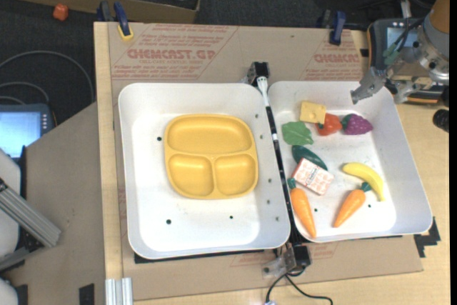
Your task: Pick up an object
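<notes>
A dark floor with loose cables surrounds the counter, which is topped by a brown cardboard sheet printed in red letters and pinned at the back by clamps. Two shallow white plastic bins sit on it side by side, touching along a black seam.

The left bin carries a yellow three-compartment plastic tray lying flat near its middle.

The right bin carries the toy food. Near its back edge a pale yellow cheese wedge lies just beside a small red tomato-like piece, which touches a purple grape-like piece. A light green leaf lies left of them, and a dark green vegetable lies below it. A small white-and-red printed packet rests against that vegetable. In front, two orange carrots lie apart: one by the seam, the other tilted beside a yellow banana.

The grey arm comes in from the right, and its gripper hangs over the right bin's back corner, above and apart from the purple piece. Nothing is visible between its fingers; how far they are parted I cannot tell.
</notes>
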{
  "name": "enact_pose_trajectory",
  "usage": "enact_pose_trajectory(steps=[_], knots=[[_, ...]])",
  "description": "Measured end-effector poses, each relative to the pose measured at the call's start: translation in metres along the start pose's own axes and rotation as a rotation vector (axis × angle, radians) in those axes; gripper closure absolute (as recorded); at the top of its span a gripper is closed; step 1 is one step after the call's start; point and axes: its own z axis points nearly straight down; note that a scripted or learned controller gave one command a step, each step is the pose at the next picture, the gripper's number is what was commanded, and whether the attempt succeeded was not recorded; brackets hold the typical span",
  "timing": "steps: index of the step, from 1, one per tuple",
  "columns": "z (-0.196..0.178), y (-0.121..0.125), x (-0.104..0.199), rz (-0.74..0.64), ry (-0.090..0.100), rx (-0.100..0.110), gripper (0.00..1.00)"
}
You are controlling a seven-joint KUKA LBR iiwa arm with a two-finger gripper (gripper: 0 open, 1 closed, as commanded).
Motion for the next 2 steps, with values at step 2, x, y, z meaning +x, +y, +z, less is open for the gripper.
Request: enact_pose_trajectory(steps=[2], knots=[[0.2,0.078,-0.066,-0.005,0.026,0.014,0.0]])
